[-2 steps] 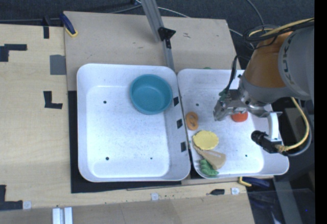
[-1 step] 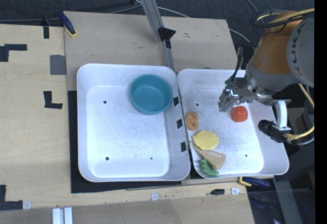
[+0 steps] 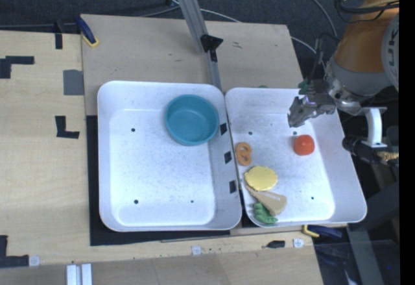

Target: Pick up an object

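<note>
In the right bin [image 3: 324, 193] lie a small red ball-like object [image 3: 303, 145], an orange ring-shaped piece [image 3: 243, 153], a yellow round piece [image 3: 260, 178], a beige wedge [image 3: 271, 200] and a green item [image 3: 262, 213]. My gripper [image 3: 299, 115] hangs over the upper part of the right bin, just above and slightly left of the red object. Nothing shows between its dark fingers. A blue bowl [image 3: 191, 119] sits in the left bin [image 3: 136, 173] near its upper right corner.
A grey metal pole [image 3: 194, 14] slants down to the gap between the bins. Cables run across the dark floor at the top. The arm's orange band [image 3: 366, 43] sits at the right edge.
</note>
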Tool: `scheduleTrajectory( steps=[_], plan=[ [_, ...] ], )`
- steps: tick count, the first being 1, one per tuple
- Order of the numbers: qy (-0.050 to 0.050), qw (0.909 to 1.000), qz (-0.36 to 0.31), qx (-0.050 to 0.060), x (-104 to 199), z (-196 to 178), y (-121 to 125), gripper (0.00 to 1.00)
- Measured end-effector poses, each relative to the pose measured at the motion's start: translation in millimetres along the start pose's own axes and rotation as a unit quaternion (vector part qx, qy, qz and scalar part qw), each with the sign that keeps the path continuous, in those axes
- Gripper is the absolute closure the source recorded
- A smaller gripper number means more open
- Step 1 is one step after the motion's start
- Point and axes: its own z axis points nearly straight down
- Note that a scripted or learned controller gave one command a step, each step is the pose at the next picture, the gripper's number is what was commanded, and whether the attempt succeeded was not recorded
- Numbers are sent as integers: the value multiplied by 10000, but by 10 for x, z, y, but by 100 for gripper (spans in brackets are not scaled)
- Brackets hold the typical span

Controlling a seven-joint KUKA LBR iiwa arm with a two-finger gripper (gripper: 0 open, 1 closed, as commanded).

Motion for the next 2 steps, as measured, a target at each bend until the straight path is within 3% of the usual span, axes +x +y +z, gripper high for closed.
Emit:
scheduleTrajectory(
  steps=[2],
  plan=[
    [5,10000,-13,23,924,163,325,100]
  ],
)
